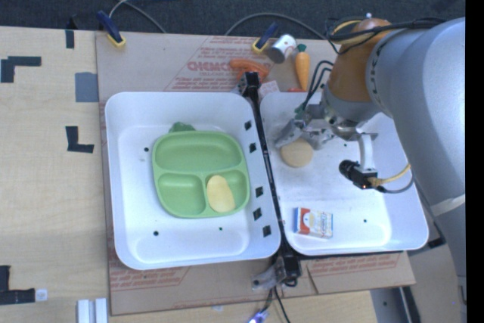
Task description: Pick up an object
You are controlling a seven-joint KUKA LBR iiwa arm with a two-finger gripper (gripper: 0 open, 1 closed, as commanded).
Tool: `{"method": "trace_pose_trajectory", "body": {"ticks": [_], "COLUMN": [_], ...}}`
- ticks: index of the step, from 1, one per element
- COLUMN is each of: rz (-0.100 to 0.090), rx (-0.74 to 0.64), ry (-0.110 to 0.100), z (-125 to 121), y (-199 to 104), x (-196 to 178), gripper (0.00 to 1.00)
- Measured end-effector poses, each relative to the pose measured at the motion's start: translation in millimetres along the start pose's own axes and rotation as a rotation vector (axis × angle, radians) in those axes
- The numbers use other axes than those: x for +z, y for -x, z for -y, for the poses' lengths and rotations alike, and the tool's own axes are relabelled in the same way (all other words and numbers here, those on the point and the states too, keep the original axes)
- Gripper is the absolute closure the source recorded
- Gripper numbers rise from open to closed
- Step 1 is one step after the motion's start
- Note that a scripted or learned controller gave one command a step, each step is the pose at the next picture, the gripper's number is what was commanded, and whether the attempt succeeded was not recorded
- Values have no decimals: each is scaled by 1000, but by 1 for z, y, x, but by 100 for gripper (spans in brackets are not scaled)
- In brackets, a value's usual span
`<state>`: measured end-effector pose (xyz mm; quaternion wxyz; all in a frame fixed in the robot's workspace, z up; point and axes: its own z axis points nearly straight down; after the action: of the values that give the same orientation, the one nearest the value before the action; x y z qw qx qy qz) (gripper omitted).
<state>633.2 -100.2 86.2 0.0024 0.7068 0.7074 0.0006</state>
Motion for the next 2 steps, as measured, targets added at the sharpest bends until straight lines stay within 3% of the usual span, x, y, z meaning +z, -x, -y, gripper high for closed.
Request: {"method": "trace_pose_trajectory", "body": {"ticks": [1, 2], "rz": [0, -2], "rx": [1, 0], "ry": [0, -1], "z": [16, -11], "y": [-4, -3], "x": [0, 0], "gripper": [0, 0]}}
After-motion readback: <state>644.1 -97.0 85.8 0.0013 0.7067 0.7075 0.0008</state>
